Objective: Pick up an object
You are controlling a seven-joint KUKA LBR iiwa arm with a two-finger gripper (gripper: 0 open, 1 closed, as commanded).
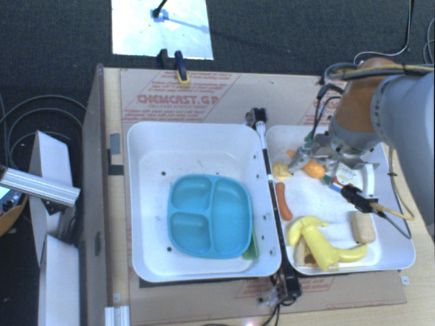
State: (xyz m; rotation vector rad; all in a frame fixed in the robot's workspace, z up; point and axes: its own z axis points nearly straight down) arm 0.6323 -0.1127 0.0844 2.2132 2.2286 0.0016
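A pale sheet (162, 17) is seen at upper centre, and coiled black cables (27, 117) (far left) beside a white box (51, 156).

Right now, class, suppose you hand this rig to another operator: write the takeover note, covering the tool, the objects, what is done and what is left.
Tool: low over the far end of the right bin, beside an orange piece; nothing seen lifted.
Right bin also holds a red sausage, a yellow spray bottle, a banana and a tan roll.
Left bin: a blue divided plate.
Done: approach only.
Left: grasp an object and lift it.
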